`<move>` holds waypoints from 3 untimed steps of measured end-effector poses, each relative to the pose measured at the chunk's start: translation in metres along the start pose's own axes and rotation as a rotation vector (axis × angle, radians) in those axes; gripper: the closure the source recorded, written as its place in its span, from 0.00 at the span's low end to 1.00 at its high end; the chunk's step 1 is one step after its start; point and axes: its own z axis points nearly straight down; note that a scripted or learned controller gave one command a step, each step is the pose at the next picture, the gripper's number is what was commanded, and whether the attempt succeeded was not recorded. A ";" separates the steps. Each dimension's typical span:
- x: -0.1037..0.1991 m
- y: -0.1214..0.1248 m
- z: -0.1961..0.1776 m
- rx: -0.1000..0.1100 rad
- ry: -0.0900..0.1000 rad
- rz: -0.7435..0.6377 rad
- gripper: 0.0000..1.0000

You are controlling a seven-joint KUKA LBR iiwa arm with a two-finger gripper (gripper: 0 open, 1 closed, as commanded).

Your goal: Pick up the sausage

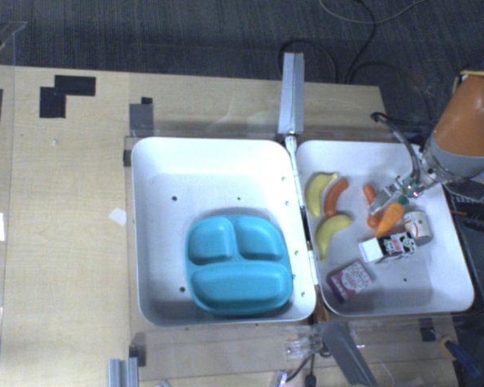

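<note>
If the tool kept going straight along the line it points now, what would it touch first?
The tool angles down and toward the left of the view, sitting right above the orange carrot-like piece. That would probably be met first, not the sausage, which lies further left beside the bananas. Depth is hard to judge here.

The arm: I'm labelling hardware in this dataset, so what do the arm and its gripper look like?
The arm shows a rounded orange band with grey casing beside it. A thin dark cable loops along it towards the wrist. The gripper is a small grey and metallic assembly with slim parts, too small to make out further.
</note>
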 end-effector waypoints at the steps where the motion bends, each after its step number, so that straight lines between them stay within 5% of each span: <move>1: -0.002 0.021 0.020 -0.001 -0.001 0.008 0.00; 2: -0.003 0.024 0.006 -0.009 -0.005 0.006 1.00; 3: 0.075 0.061 -0.115 0.001 0.002 0.227 1.00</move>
